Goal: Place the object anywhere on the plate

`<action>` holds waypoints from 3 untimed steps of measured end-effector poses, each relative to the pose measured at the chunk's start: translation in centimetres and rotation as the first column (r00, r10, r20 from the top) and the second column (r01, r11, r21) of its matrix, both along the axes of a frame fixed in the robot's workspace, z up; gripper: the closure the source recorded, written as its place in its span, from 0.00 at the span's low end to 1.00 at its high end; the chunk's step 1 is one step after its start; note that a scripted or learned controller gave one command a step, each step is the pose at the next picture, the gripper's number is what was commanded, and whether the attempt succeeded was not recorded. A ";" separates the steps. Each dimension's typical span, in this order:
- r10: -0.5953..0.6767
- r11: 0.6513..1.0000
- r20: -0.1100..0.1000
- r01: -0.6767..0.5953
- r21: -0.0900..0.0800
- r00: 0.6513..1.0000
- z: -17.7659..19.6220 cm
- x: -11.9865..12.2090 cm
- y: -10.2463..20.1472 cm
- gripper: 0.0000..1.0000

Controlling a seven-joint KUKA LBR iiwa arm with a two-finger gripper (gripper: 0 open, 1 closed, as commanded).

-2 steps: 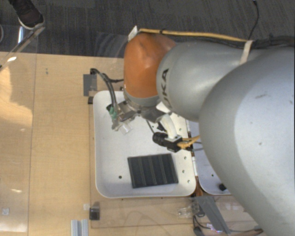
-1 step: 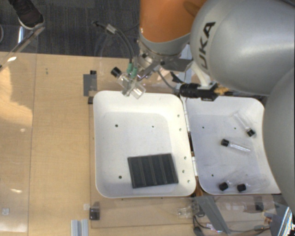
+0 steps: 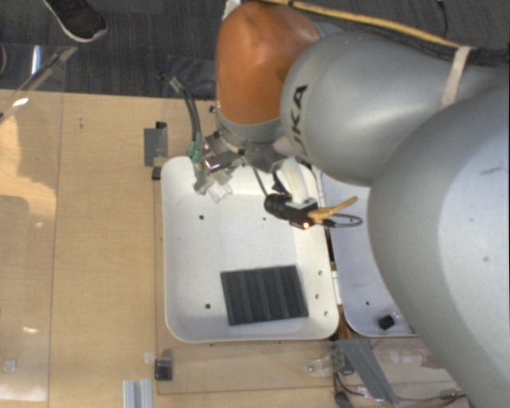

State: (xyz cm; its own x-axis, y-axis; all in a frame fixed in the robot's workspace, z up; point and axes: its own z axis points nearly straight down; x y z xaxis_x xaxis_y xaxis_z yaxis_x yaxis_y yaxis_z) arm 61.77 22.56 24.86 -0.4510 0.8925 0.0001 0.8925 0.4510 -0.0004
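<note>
Two white bins [image 3: 179,263] side by side, wooden bench [image 3: 80,239], shoe [image 3: 76,17] at top

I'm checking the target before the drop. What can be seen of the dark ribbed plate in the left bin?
The dark ribbed plate is a flat, charcoal rectangle with parallel raised ribs running along its short side, matte like rubber or plastic. It lies flat on the floor of the left bin, near its front right corner, turned slightly askew to the walls. Nothing rests on it; the end effector is at the bin's far end.
</note>
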 end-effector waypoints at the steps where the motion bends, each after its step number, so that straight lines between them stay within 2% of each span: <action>1: -0.413 0.911 0.000 0.413 -0.001 0.911 -6.4 5.1 -1.1 1.00; 2: 0.064 0.998 -0.009 -0.064 0.000 0.998 -15.1 5.0 0.1 1.00; 3: 0.195 0.981 0.006 -0.195 0.001 0.981 -5.6 5.2 0.3 1.00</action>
State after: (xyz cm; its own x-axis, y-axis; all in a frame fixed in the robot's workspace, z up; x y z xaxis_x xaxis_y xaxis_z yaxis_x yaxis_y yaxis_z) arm 66.98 22.81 19.22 -0.6166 0.7873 -0.0018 0.7873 0.6166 0.0053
